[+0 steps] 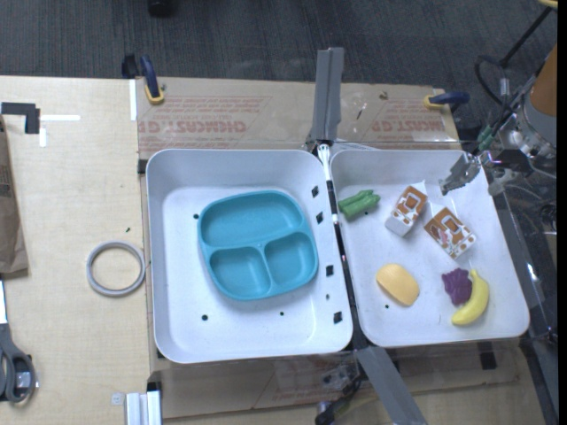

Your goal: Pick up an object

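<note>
I work in a lab: my tabletop (62, 193) holds two white bins (177, 326) over clamped cardboard (230, 113), with blue clamps (151, 78), scissors (13, 370) and a tape roll (115, 267) left.

Illegible red lettering on cardboard (292, 113)

Tape ring (116, 267) and scissors (15, 372) on the bench (71, 193) — left of the bins.

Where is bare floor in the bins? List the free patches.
Left bin: a strip around the blue tray, widest below it. Right bin: between green toy and yellow piece. Crowded: cartons, purple piece, banana.
</note>
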You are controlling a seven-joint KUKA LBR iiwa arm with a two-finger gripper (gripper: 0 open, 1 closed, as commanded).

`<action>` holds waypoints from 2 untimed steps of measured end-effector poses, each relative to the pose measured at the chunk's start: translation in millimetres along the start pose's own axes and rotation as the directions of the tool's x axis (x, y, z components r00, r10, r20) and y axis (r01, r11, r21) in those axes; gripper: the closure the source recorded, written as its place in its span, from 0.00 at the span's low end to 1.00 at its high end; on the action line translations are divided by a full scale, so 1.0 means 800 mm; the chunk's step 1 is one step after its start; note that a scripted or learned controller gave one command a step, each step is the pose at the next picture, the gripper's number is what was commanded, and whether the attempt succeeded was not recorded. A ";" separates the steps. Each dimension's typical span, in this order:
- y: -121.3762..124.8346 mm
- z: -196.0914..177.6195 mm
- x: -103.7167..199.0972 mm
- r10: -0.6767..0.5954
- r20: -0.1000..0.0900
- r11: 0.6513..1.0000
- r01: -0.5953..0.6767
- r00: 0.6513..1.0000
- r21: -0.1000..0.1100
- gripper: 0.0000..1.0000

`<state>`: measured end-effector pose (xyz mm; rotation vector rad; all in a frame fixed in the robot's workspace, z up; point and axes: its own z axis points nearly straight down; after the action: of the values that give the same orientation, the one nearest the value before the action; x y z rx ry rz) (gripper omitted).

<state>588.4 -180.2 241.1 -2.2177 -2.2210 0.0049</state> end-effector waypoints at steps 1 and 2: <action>0.049 0.140 0.022 0.258 0.000 0.966 -0.258 0.966 -0.001 0.00; -0.013 0.157 0.048 -0.096 0.022 0.994 0.097 0.995 -0.059 0.00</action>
<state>577.4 -141.6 115.2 -2.1456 -2.3666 -0.0414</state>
